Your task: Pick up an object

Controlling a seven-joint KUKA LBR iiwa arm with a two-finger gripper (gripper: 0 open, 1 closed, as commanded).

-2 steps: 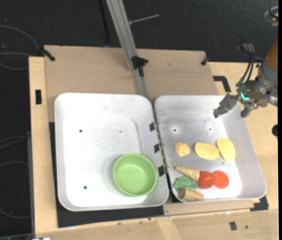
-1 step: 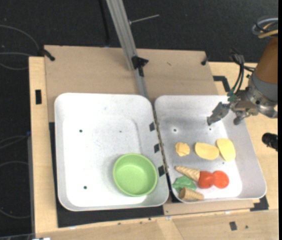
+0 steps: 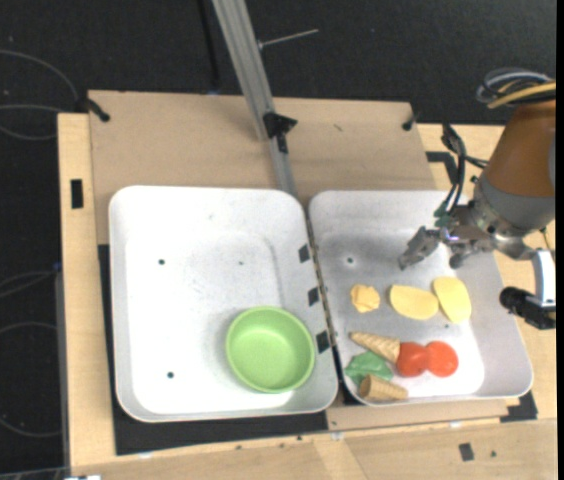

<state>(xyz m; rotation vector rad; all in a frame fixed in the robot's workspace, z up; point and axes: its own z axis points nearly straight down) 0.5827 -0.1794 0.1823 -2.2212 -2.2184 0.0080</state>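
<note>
My gripper [image 3: 440, 252] hangs over the upper right part of the right bin [image 3: 362, 228], its two fingers spread open with nothing between them. Just below it lie three yellow pieces: a small one [image 3: 365, 297], a flat oval one [image 3: 413, 302] and a longer one [image 3: 452, 298] nearest the fingers. Near the bin's front edge lie a red tomato-like piece [image 3: 428, 359], a tan cone [image 3: 376, 345], a green leafy piece [image 3: 366, 364] and a second cone [image 3: 382, 388].
The left bin [image 3: 182, 238] holds a light green bowl [image 3: 269, 348] at its front right. A slanted metal pole [image 3: 252, 78] rises behind the bins. Bare floor of the right bin lies left of the gripper.
</note>
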